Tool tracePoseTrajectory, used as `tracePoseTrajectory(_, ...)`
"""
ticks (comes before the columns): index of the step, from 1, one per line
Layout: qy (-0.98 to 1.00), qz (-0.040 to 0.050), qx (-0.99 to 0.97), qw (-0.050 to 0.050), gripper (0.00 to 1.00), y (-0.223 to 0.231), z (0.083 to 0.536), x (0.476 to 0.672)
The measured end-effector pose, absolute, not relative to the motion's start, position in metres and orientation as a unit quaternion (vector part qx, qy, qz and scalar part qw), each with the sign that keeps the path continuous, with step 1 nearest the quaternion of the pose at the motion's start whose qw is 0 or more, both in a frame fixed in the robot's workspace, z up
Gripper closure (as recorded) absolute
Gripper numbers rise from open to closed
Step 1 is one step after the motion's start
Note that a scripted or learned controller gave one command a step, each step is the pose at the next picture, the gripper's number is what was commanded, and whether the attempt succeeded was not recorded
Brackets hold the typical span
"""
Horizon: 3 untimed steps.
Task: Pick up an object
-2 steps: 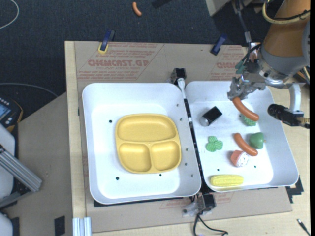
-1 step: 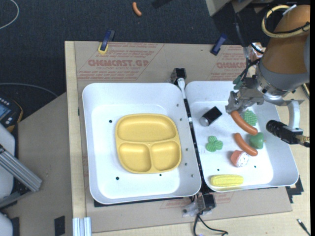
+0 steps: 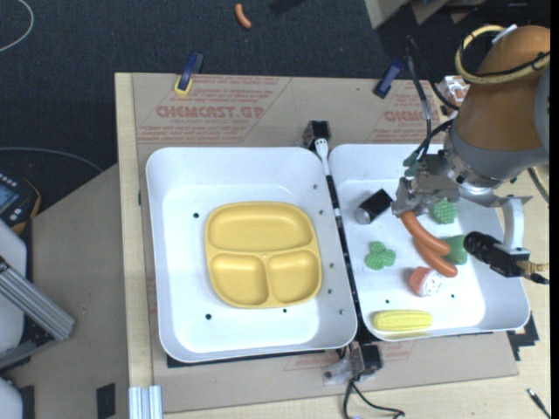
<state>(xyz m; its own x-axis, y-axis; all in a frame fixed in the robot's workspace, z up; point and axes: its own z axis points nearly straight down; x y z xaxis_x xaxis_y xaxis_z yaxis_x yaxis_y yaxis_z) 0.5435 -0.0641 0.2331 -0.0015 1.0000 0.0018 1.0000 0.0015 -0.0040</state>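
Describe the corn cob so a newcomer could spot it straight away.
Look in the right-hand white bin, the one the arm reaches into. The corn cob lies on its side along the near wall, apart from the other toys. It is the one yellow piece there; its neighbours are green, orange or black.

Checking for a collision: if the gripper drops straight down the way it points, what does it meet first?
Most likely the upper end of the orange carrot just under the gripper, in the right bin; depth is hard to judge from this slant.
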Motion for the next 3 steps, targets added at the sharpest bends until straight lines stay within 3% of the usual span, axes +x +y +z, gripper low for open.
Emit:
tracePoseTrajectory(1,-0.707,0.0,-0.707,0.0,1.0,-0.071,0.227,0.551)
tracePoseTrajectory(2,-0.707,0.001,-0.707,0.002,1.0,-0.07,0.214,0.541)
tracePoseTrajectory(3,-0.707,-0.0007,-0.707,-0.002,1.0,-0.079,0.227,0.547)
